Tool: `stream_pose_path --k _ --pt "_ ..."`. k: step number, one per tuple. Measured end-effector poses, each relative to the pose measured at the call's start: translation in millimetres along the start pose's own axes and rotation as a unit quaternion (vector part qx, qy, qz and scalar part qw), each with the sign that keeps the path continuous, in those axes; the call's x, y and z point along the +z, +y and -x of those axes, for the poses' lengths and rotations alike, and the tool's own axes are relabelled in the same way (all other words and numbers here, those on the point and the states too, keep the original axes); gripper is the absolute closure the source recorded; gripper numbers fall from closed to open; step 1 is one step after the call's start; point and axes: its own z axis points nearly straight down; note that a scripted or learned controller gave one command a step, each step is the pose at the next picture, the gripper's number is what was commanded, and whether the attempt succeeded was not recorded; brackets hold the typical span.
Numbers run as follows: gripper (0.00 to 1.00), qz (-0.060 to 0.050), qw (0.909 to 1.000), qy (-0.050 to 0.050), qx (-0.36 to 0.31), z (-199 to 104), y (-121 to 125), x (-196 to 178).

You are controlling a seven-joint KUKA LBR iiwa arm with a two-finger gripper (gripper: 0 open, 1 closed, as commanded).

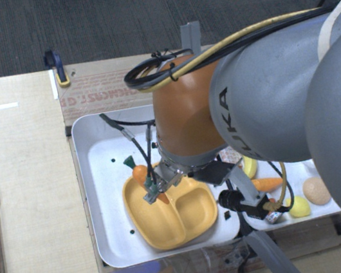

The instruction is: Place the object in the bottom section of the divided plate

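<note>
- The gripper (154,191) hangs over the upper rim of the yellow divided plate (172,220), which lies in the white bin (103,197) toward the bin's lower edge.
- A small carrot (140,172), orange with a green top, sits at the fingertips by the plate's upper left rim; an orange sliver shows just below the tip as well.
- Whether the jaws are closed on the carrot or merely resting beside it, I cannot tell; the wrist covers most of them.
- Risk: the carrot lies at the plate's upper rim, so a release here would likely drop it into an upper section or onto the bin floor, not the bottom section.
- Risk: if the hold is only on the carrot's tip, a swing toward the lower edge could shake it loose.
- Risk: the fingers are very close to the rim; a low pass could catch the rim and drag or tip the plate, which appears to be light.
- Risk: the cables (128,137) looping off the wrist trail over the bin and may snag.
- Count: one divided plate; one carrot at the gripper; a second carrot (267,183) toward the bin's right edge.
- Two yellow pieces, a pale one (250,167) and a lemon-like one (299,207).
- One tan egg-shaped object (316,191) near the lower right corner.
</note>
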Motion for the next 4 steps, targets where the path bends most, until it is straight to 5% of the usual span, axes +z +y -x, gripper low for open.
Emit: stream_pose_path --k 1,2,3,4 --pt "1.00 -0.001 0.9964 0.000 0.085 -6.9 27.1 33.3" --pt "1.00 0.001 0.9943 -0.001 0.107 17.9 15.0 -15.9" --pt "1.00 -0.002 0.9710 0.000 0.239 -12.0 26.7 46.3" --pt "1.00 0.000 0.9321 0.001 0.362 2.6 46.8 125.6"
